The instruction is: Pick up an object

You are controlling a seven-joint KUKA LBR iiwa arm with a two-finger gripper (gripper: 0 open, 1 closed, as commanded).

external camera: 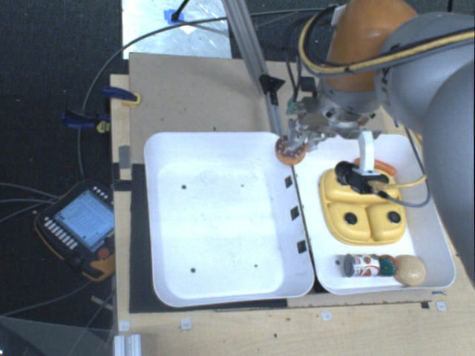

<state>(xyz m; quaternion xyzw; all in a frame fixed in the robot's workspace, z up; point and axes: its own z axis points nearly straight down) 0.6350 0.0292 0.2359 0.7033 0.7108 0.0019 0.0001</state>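
Claw hangs right at brown disc.

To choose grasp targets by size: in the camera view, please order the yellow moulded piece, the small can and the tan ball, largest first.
1. yellow moulded piece.
2 and 3, unranked: small can and tan ball look alike; the can is longer, the ball thicker.

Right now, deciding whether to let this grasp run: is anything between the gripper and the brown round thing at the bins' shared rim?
Nothing visible does. The gripper is right at the brown round thing, at the rim's far end; the yellow moulded piece lies apart in the right bin.
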